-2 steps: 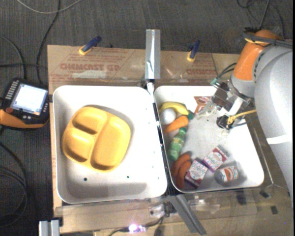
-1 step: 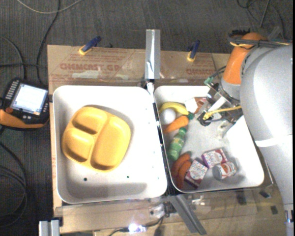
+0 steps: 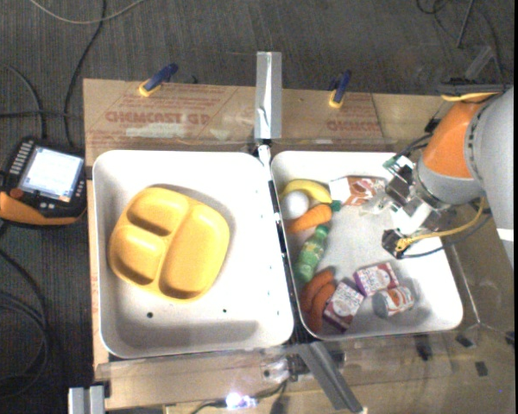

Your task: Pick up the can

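The can (image 3: 394, 300) lies on its side near the front right corner of the right bin (image 3: 432, 270), with a silver end and a red and white label. It rests against a maroon carton (image 3: 375, 278). My gripper (image 3: 392, 195) hangs over the far right part of the same bin, well behind the can and not touching it. It is close to a red and white packet (image 3: 359, 189). The arm's orange band (image 3: 453, 149) sits above it at the right.
The right bin also holds a banana (image 3: 306, 189), a white ball (image 3: 294, 203), two orange carrots (image 3: 310, 220) (image 3: 318, 288), a green bottle (image 3: 312, 251) and a second maroon carton (image 3: 344, 304). A yellow divided plate (image 3: 168, 241) lies in the left bin (image 3: 112, 317).
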